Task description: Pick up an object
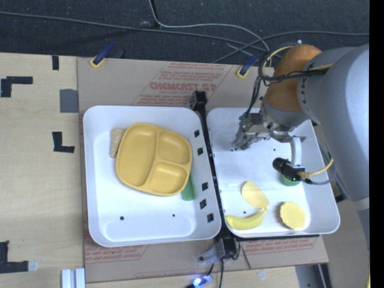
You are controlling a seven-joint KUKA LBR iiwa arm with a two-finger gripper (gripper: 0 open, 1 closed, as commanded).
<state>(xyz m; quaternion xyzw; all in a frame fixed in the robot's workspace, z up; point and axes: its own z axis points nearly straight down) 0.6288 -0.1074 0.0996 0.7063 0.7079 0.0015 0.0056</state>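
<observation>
Gripper (245, 138), finger state indiscernible, hovering over bare floor at the far side of the right bin (324, 221); approach step. Next: descend onto the banana (246, 221).

A yellow divided plate (153, 159) with three compartments lies flat in the left bin (102, 221), tilted askew toward the upper middle; a tan sponge-like piece (115, 141) pokes out from under its left edge; a green piece (189, 189) shows at its lower right edge, mostly hidden. In the right bin (327, 221) a banana (245, 221) lies along the front wall; a pale yellow chip (254, 194) rests just above it; a round yellow slice (293, 215) lies near the front right corner, apart from both.
</observation>
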